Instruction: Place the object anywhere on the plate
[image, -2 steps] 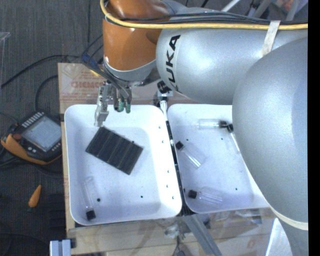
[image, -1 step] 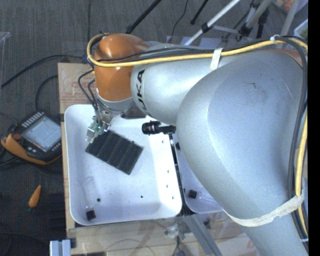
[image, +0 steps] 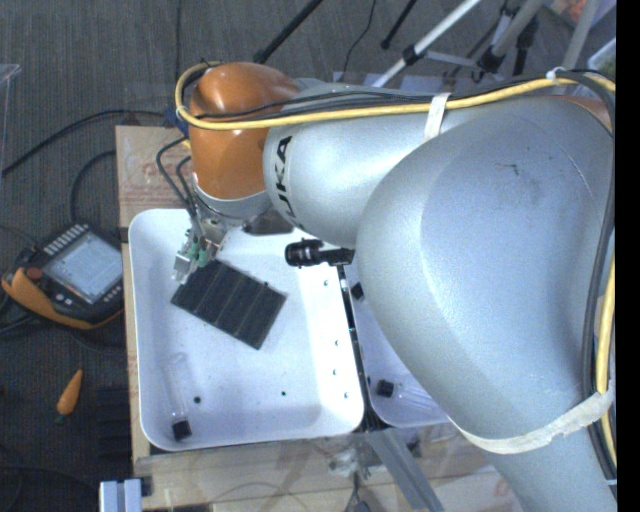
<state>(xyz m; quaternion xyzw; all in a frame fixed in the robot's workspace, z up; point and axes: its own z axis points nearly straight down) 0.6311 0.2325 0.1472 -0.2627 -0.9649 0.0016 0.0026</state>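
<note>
Gripper (image: 190, 255) sits low at the upper-left end of a dark ribbed slab (image: 228, 302), prob. the plate; can't tell how far it's open or whether it holds anything. Looks like the placing step; next move: confirm release onto slab. Left bin (image: 150, 400) holds slab plus small dark cube (image: 181, 430) near front corner. Right bin (image: 400, 408) is mostly under the arm (image: 450, 250).

Teach pendant (image: 78, 272) (orange-edged) beside an orange tool (image: 68, 392).
</note>
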